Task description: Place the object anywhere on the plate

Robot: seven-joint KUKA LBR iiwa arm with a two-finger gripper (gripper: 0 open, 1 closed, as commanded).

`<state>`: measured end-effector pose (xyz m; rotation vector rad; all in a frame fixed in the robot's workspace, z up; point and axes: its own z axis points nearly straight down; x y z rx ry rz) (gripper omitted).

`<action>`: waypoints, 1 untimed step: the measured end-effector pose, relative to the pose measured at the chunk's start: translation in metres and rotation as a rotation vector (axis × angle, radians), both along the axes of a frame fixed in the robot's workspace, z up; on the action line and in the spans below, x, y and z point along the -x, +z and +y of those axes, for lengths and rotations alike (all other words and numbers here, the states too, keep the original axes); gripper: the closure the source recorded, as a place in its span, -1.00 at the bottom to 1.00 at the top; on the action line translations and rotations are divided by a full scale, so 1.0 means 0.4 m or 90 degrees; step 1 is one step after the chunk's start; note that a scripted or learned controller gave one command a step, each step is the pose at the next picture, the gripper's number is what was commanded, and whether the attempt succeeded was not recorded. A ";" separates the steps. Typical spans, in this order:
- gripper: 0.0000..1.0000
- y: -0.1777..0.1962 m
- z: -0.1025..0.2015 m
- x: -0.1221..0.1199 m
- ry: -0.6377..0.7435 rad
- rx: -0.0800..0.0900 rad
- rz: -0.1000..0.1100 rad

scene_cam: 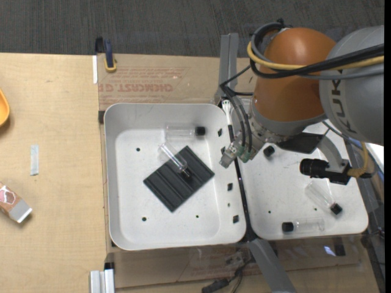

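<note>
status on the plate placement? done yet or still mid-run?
Looks done: one clear tube with a black cap lies across the black ribbed plate in the left bin. In hand: nothing visible; the arm hangs over the seam between bins. Left: a second tube lies off the plate.

Blue clamp point(109, 54) at desk point(49, 102) back edge. Small grey strip point(34, 160) lies on left of desk; wrapped bar point(12, 203) nearer front-left; orange object point(3, 107) at left edge.

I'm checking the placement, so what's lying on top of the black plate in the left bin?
A clear tube with a black cap lies across the black plate. The plate area beneath it is covered.
</note>
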<state>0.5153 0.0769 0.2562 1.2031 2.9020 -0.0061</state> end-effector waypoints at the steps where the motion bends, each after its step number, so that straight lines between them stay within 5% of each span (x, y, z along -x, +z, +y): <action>1: -1.00 0.000 0.000 0.000 0.000 0.000 0.000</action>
